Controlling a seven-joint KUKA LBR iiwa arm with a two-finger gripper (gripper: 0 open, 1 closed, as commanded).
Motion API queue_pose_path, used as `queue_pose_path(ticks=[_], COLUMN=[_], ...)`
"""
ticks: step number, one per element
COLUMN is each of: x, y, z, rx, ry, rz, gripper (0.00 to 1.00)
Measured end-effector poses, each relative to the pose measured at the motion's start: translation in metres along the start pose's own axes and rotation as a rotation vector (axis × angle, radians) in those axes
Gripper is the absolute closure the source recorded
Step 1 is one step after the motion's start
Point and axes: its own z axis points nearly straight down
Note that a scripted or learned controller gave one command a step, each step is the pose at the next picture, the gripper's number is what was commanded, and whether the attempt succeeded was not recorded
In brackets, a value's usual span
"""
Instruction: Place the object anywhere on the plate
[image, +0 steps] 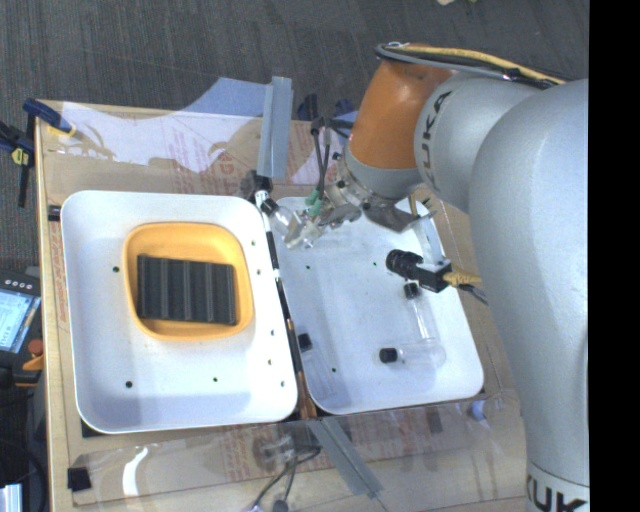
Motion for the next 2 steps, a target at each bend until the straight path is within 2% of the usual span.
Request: queue_pose_path(ticks=[1,2], x=[0.0243,0.0241], y=[0.0080,0.0079], z=[-0.0226,-0.0226], rx=[-0.003,-0.003], ry=[-0.003,-0.004], rz=[-0.202,-0.202], gripper=[1.00,0.00])
